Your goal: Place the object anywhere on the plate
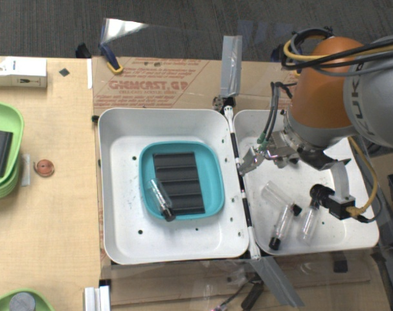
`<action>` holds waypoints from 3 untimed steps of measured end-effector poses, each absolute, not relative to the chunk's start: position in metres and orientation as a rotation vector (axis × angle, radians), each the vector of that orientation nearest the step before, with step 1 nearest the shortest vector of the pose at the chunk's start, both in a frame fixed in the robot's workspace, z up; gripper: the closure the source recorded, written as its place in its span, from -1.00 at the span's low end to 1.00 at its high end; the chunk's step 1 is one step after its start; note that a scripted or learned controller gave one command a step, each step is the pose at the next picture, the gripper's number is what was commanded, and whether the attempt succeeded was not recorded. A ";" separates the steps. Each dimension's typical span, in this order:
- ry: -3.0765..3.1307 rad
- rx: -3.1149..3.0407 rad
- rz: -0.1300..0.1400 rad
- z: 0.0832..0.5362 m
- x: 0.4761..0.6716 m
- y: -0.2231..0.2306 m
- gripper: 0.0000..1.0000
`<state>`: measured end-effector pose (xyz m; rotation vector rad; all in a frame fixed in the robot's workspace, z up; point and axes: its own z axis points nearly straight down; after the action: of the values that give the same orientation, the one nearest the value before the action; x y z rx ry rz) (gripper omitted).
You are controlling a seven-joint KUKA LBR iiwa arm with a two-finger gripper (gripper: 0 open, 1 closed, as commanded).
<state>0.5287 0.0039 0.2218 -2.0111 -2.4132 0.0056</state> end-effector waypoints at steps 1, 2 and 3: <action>-2.319 -2.119 0.006 0.364 0.530 0.002 -1.00; -2.209 -2.233 0.006 0.441 0.586 -0.058 -1.00; -2.046 -2.383 0.007 0.440 0.592 -0.149 -1.00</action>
<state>0.5916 -0.1493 0.4397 -2.3834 -2.0457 0.0075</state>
